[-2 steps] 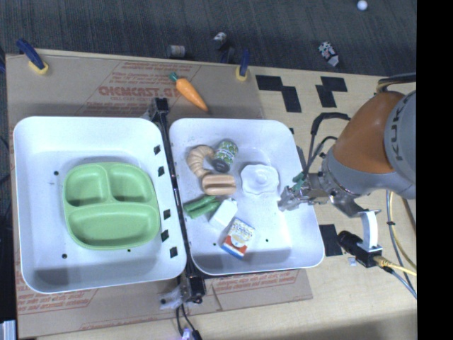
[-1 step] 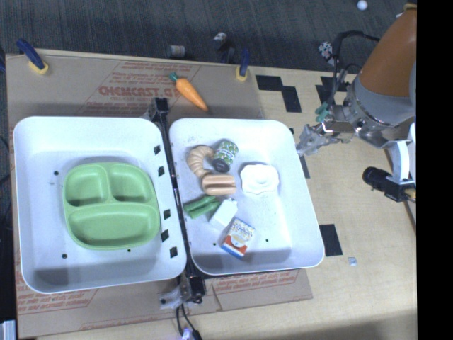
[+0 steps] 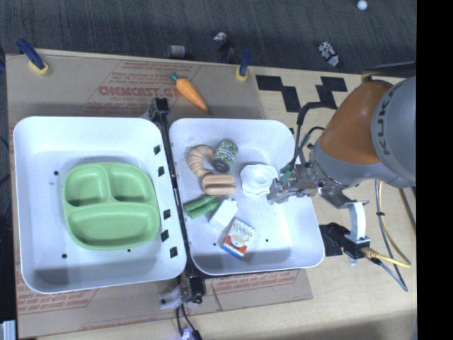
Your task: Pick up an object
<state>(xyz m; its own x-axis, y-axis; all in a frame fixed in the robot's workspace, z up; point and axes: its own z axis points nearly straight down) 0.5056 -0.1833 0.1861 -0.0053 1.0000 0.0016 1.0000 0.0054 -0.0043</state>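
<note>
the white cup lay in the right bin, about mid-bin. the gripper sat just right of the cup, touching or nearly so — finger state could not be told. left of the cup: hot dog, croissant, green can, green pepper. below the cup — a small carton. far left of it, a green divided plate in the left bin.

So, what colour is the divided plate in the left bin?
Light green; the plate shows best in the camera view.
</note>
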